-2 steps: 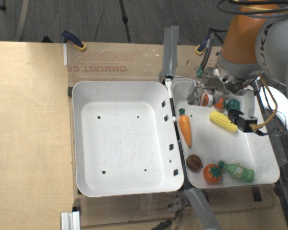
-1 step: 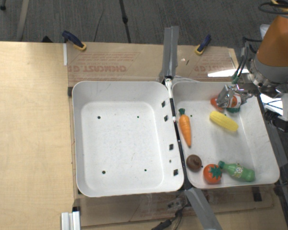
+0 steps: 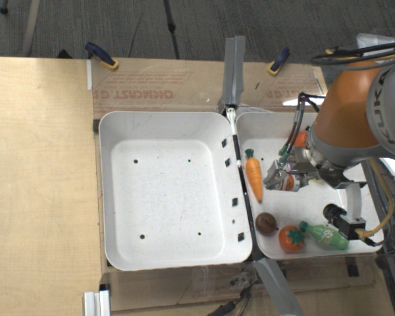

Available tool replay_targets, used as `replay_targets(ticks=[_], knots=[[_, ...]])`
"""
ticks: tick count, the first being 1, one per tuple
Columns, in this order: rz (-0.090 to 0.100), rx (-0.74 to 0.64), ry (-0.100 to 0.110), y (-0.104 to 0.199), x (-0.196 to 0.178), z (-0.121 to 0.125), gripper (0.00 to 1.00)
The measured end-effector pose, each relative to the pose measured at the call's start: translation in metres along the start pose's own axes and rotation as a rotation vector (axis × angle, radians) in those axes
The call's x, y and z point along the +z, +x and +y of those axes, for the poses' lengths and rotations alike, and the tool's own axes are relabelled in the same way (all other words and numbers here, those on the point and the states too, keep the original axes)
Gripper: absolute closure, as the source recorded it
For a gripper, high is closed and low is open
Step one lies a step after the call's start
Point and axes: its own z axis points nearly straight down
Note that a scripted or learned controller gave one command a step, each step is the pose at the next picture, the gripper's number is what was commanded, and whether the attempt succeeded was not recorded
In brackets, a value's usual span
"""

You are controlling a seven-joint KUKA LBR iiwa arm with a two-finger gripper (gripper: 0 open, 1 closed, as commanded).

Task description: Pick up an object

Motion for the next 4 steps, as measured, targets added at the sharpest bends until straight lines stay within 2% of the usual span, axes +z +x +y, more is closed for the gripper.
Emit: replay_targets(ticks=[1, 2, 3, 4], knots=[[0.0, 0.001, 0.0, 0.0, 0.0, 0.0, 0.0], [-0.001, 0.079, 0.0, -0.065, 0.036, 0.069, 0.0], [-0.001, 0.1, -0.003, -0.062, 0.099, 0.114, 0.0], [0.0, 0.14, -0.002, -0.107, 0.099, 0.051, 0.0]])
